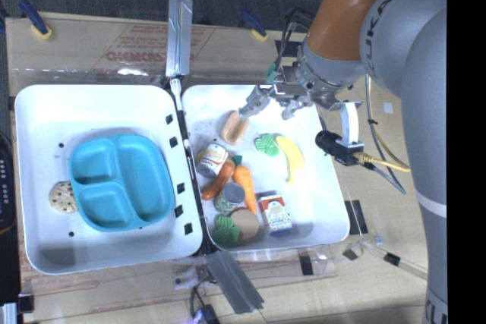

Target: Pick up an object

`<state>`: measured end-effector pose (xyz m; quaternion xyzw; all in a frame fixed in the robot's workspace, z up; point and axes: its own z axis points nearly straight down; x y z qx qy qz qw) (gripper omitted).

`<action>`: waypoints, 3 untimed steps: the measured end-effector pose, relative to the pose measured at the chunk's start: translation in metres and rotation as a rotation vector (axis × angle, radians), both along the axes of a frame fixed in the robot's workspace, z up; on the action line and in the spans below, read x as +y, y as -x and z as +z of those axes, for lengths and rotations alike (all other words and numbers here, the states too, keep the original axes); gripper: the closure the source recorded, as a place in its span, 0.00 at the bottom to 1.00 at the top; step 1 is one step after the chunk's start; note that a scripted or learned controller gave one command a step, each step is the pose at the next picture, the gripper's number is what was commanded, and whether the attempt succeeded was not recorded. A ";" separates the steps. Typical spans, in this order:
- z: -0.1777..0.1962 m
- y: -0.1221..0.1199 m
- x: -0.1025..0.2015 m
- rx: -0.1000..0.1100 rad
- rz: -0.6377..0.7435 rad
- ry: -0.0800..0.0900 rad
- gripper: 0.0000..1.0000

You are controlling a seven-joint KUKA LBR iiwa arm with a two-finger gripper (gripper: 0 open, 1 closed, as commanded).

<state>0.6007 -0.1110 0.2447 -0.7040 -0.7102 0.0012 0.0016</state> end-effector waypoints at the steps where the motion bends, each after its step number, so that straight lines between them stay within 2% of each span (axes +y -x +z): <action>1: -0.127 0.038 0.016 -0.028 0.077 0.003 0.00; 2: -0.147 0.077 -0.023 -0.015 0.118 0.002 0.00; 3: -0.136 0.076 -0.021 -0.016 0.123 0.002 1.00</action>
